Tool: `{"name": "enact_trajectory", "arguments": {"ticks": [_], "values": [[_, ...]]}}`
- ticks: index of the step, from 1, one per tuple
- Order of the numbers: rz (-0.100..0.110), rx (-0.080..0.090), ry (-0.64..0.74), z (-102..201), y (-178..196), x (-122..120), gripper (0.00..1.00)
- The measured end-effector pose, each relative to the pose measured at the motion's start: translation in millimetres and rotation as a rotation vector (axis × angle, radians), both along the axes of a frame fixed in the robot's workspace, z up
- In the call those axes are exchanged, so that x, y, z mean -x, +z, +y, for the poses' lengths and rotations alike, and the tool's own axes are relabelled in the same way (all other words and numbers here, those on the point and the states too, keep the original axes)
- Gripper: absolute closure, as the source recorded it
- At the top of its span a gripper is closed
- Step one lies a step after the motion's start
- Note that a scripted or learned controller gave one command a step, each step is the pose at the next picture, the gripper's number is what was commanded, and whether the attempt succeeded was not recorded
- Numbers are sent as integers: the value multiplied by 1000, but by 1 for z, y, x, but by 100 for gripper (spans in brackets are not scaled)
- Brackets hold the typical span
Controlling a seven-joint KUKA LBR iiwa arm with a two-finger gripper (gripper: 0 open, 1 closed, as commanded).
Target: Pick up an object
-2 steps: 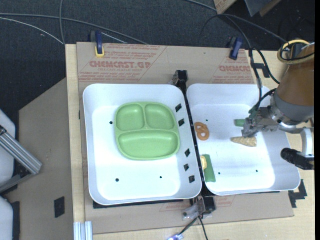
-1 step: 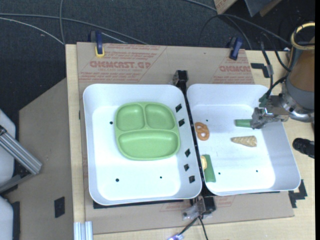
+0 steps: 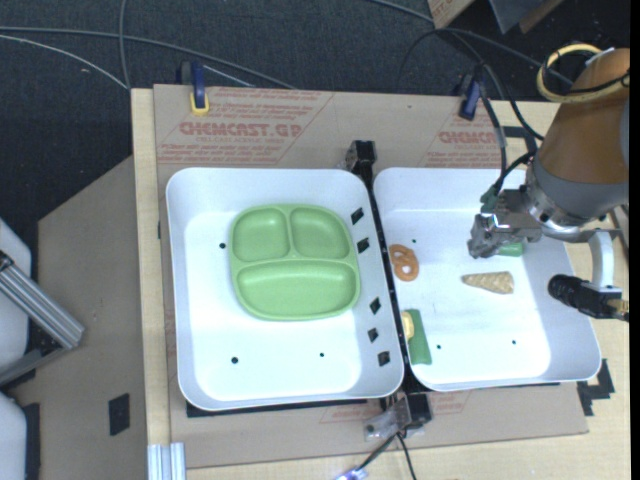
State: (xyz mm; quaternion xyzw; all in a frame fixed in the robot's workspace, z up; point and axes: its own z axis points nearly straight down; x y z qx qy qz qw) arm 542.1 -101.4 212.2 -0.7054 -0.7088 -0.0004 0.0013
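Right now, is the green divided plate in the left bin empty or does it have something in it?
Empty. The green divided plate lies flat in the left bin, and all three of its compartments show bare green.

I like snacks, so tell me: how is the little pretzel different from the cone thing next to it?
The pretzel is round, looped and orange-brown; the cone is pointed, solid and pale tan. The pretzel lies near the bin's left wall; the cone lies nearer the middle, below the tool. Both are small and rest in the right bin.

One fixed camera looks down at a slant on my bench [image 3: 300, 108] from above, at moderate range. Both white bins fit: left bin [image 3: 200, 368], right bin [image 3: 560, 353]. My arm [image 3: 585, 138] enters from the right edge.
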Motion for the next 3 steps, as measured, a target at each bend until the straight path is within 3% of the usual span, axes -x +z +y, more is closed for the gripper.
{"name": "enact_trajectory", "arguments": {"ticks": [2,3], "values": [[-3,0,1,86,3,-23,100],[-3,0,3,146,3,-39,100]]}}
